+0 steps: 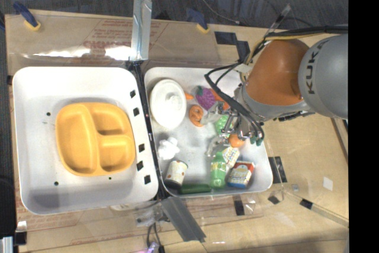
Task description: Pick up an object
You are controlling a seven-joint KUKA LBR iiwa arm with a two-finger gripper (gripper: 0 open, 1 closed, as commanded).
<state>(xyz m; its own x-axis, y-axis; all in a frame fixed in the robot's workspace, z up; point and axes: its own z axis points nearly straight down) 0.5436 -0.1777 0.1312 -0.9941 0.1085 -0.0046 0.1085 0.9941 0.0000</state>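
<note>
- The arm (pixel 284 77) reaches in from the right and bends down over the right bin (pixel 260 154); its orange band sits above the bin's right wall.
- The gripper (pixel 232 134) hangs low among the toys, very near a small orange ball (pixel 237 140) and a green bottle (pixel 220 167).
- Whether the jaws are spread or pressed together I cannot tell; cables and wrist cover them.
- The nearest thing to take seems the small orange ball. I judge it light, smooth and round, so it may roll or slip; a hold across its middle is best.
- The green bottle looks light and stiff, easier at its body.
- The yellow tray (pixel 95 138) lies in the left bin (pixel 29 103), well apart.
</note>
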